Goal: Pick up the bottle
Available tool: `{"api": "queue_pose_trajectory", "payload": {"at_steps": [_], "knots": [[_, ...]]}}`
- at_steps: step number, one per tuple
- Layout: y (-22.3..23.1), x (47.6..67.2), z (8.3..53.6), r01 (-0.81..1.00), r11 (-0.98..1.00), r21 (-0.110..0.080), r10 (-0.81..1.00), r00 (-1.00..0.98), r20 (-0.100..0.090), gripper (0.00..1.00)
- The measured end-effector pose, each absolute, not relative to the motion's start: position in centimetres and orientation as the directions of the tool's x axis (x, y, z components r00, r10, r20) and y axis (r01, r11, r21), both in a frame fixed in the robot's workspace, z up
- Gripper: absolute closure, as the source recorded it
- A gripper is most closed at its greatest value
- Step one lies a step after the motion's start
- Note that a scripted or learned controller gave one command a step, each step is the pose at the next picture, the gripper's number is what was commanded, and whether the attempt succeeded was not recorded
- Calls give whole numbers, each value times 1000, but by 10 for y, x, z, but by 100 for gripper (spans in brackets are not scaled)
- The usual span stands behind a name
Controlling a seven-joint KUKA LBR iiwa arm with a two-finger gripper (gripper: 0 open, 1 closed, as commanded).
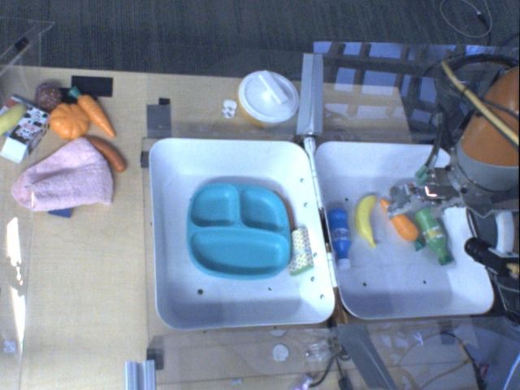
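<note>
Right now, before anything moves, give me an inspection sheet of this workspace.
Surface: wooden bench bearing left bin and right bin.
Job's things: blue bottle lying along the right bin's left wall; green bottle lying by the gripper.
Clutter: blue tray, sponge, banana, orange carrot, pink cloth, white lid.
Grippers: gripper above the carrot; grasp unclear.
Cables: thin wire on the floor.
Surroundings: dark carpet.
</note>
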State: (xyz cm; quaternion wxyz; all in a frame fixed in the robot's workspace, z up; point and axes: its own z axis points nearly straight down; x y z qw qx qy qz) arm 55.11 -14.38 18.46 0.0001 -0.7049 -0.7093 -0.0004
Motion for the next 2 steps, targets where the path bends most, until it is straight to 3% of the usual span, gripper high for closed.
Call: {"api": "queue_pose_trajectory", "payload": {"at_steps": [1,2], "knots": [[-191,545,103,998,-70,4,998,70,0,0],[-190,548,114,998,-68,9,998,68,0,100]]}}
